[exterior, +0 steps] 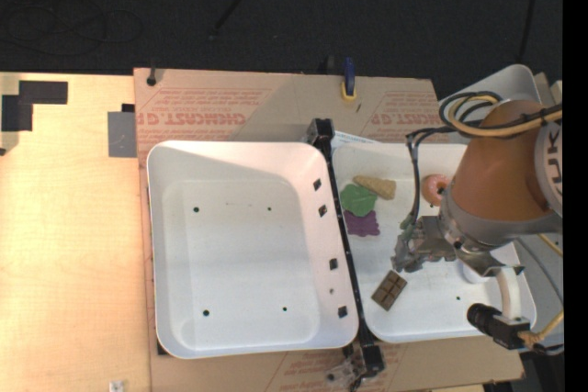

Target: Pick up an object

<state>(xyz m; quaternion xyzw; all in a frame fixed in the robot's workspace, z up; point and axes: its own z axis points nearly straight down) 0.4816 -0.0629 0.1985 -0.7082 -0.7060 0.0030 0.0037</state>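
Several small things lie in the right bin (432, 326); the brown block (389, 292) sits just below the hand (411, 254), whose grip cannot be told. A straight, centred descent is advised.

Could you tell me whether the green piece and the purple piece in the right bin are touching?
Touching: the camera view shows the green piece overlapping the purple piece, no gap between.
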